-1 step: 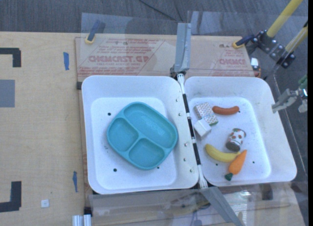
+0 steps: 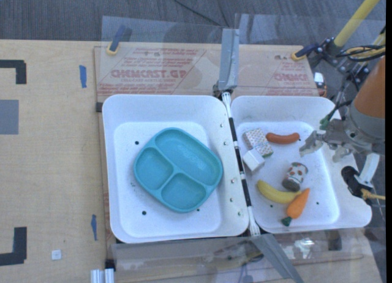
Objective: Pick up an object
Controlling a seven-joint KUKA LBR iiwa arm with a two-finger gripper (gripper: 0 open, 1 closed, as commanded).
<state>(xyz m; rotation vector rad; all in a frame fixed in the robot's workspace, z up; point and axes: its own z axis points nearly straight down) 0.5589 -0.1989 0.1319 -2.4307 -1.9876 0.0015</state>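
Two shallow white bins sit side by side on the bench, touching along a centre seam. L bin point(image 2: 116, 171) holds one thing: a teal plate point(image 2: 178, 168) w/ three compartments (two smaller ones toward the near-left and near side, one larger toward the far-right), lying flat, roughly mid-bin and turned at a slant. R bin point(image 2: 352, 211) holds the small stuff, all loose on the floor. Far side: a red-orange sausage point(image 2: 283, 138), lying nearly level, and just left of it a patterned box point(image 2: 257, 141) w/ reddish and green print. Just near of that, touching or almost touching it, a plain white block point(image 2: 253, 160), close to the bin's L wall. Toward the near side: a yellow banana point(image 2: 276, 193), curved, and right beside its R end an orange carrot point(image 2: 297, 204) w/ a dark green tip, tilted diagonally; the two look to be in contact. Just above them a small round brownish-and-white object point(image 2: 295, 176), too blurred to name. Gripper point(image 2: 324, 141) is at the R bin's right side, over the rim area, near the sausage's R end but apart from it; nothing seen between the fingers, and whether they're spread or pressed together, can't tell.
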